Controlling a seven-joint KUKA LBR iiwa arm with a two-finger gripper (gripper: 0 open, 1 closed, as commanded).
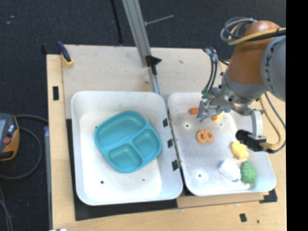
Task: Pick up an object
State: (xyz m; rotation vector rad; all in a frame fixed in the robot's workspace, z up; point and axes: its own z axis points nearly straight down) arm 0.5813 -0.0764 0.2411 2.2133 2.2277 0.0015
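My gripper (206, 113) hangs over the back part of the right bin (192, 170), fingers pointing down. An orange carrot-like piece (193, 111) lies just left of the fingertips, and a small yellow-orange bit (216, 117) peeks out to their right. An orange pretzel (205, 136) lies a little in front of the gripper. Further right are a yellow toy (240, 150), a white block (229, 169) and a green broccoli-like toy (248, 172). I see nothing between the fingers.
A teal divided plate (127, 140) lies in the left bin (120, 186). A grey metal post (138, 28) rises behind the bins. Cables loop from the arm along the right bin's right edge.
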